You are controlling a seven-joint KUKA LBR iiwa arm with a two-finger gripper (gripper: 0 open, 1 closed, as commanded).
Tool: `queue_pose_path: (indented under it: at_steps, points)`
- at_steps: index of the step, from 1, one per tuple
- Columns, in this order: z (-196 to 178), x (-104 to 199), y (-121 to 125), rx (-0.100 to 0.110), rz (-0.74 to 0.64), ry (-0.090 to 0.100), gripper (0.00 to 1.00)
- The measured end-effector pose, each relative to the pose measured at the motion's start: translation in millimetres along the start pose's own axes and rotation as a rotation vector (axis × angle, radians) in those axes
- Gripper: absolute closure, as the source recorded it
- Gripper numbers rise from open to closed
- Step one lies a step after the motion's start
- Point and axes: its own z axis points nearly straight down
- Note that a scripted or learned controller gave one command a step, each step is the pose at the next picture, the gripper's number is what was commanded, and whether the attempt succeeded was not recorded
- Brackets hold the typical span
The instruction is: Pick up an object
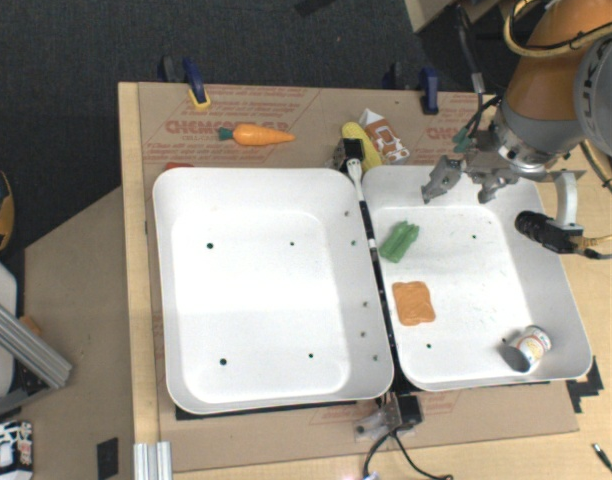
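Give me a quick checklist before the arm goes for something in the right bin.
1. Targets in the right bin: green piece, orange slab, small can. Ok.
2. Targets apart from each other: ok.
3. Gripper over the bin's far edge, nothing seen between its fingers: ok.
4. Fingers spread: ok.
5. Green piece lies close to the divider wall, so little room on that side: not ok.
6. Can near the front corner, may roll: cannot tell.

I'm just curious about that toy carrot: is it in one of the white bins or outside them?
Outside. The carrot lies on the brown board behind the left bin, beyond its far rim.
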Motion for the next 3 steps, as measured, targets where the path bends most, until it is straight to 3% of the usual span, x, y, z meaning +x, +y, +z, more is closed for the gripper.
queue_pose_path:
  at_steps: [1,2,3]
  points:
    - [7.4,105.2,33.8,-0.005,-0.009,0.002,0.00]
    - [-4.0,98.7,33.2,-0.007,-0.002,-0.001,1.00]
    - [-121.1,35.7,2.0,-0.014,0.007,-0.005,1.00]
